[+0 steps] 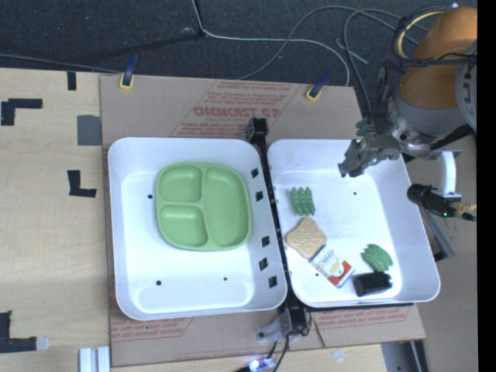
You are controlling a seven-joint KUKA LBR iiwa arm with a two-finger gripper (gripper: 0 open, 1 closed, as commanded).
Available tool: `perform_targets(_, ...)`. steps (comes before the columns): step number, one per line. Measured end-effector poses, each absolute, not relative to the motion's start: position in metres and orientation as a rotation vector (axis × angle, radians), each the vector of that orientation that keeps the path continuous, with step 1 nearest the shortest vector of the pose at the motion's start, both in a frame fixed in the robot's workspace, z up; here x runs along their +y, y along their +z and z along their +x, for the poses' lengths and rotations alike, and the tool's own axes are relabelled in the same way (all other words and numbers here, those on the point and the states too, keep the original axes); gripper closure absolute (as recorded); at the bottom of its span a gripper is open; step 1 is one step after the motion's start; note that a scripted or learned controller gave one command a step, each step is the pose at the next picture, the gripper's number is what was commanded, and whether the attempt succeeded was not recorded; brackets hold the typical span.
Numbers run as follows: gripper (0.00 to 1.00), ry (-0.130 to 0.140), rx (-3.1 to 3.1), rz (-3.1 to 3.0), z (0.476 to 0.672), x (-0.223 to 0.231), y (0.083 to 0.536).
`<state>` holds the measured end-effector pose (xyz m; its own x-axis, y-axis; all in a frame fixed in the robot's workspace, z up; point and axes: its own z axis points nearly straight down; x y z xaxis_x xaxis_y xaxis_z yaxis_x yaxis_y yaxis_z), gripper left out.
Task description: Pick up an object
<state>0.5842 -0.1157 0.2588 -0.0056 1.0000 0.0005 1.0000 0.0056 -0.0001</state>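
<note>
My gripper (351,165) hangs over the far part of the right bin (403,184), close to its back right corner, with nothing seen in it. Below and left of it in that bin lie a green ridged piece (302,201), a tan slice of toast (307,238), a small white and red packet (333,267), a green leafy piece (377,256) and a black block (372,284). The nearest of them, the green ridged piece, is a short way to the gripper's front left.
The left bin (132,208) holds a green divided plate (204,206). A black divider (267,208) runs between the two bins. Both bins rest on a cardboard sheet (225,107), and cables (310,29) trail across the dark surface behind.
</note>
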Motion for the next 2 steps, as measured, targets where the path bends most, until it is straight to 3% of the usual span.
perform_targets(2,1.00,0.004,-2.225,-2.215,0.596,-0.011,0.247)
